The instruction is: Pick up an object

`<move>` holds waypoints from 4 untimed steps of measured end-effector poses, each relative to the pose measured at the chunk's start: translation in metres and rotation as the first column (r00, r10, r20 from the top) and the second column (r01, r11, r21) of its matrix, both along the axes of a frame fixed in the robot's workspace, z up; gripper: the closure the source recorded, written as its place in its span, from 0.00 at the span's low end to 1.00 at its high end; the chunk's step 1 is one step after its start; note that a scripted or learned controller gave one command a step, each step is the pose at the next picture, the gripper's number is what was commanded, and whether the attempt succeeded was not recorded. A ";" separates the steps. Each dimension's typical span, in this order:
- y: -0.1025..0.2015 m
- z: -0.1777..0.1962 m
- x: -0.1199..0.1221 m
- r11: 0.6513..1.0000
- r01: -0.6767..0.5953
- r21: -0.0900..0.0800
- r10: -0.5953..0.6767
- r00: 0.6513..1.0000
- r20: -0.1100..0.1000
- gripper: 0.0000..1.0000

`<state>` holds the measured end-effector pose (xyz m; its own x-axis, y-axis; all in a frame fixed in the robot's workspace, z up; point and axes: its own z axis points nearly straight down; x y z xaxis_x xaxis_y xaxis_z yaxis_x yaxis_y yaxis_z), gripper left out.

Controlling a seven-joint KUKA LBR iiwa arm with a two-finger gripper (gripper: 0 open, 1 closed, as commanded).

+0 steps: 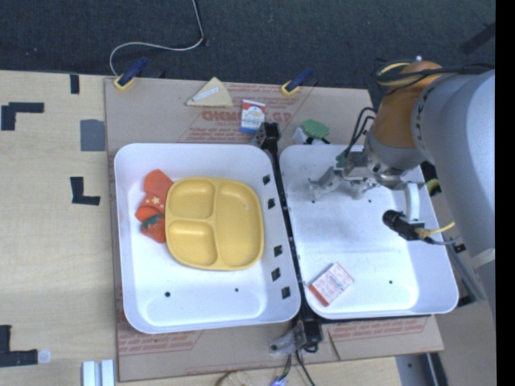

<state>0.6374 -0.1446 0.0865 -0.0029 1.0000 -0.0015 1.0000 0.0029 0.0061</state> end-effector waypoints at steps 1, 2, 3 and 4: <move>0.047 -0.001 -0.023 1.000 0.001 0.001 -0.001 1.000 -0.004 0.00; 0.050 -0.001 0.020 1.000 0.001 0.000 -0.001 1.000 -0.004 0.00; 0.050 0.009 0.020 1.000 0.000 -0.001 0.000 1.000 -0.004 1.00; 0.050 0.009 0.020 1.000 0.000 -0.002 0.000 1.000 -0.005 0.00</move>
